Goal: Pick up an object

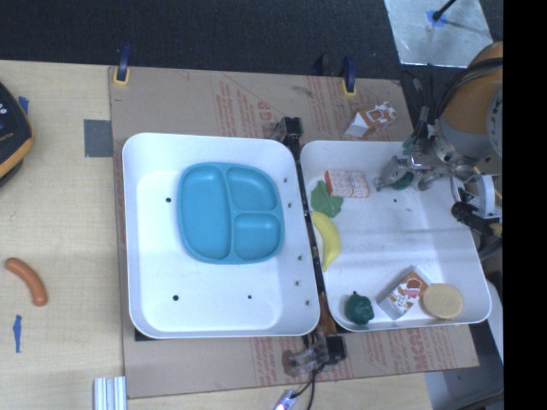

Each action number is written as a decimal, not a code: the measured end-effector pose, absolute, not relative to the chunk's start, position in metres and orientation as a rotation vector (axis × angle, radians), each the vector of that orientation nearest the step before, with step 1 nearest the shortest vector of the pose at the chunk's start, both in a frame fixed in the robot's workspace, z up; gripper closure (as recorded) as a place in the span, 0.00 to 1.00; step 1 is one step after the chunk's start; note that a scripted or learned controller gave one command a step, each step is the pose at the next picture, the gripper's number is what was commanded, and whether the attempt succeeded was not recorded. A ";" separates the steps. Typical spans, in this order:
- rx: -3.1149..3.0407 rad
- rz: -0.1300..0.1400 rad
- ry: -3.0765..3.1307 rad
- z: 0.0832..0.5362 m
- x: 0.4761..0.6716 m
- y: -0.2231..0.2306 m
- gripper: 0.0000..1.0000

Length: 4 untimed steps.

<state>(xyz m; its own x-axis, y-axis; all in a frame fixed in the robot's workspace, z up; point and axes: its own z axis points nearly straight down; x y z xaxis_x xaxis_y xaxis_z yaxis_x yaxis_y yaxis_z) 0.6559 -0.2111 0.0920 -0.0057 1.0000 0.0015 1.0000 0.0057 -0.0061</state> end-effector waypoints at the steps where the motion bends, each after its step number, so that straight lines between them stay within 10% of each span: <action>1: -2.211 0.005 -2.224 0.092 0.656 -0.211 0.00; 4: -2.211 0.005 -2.224 0.092 0.656 -0.211 0.00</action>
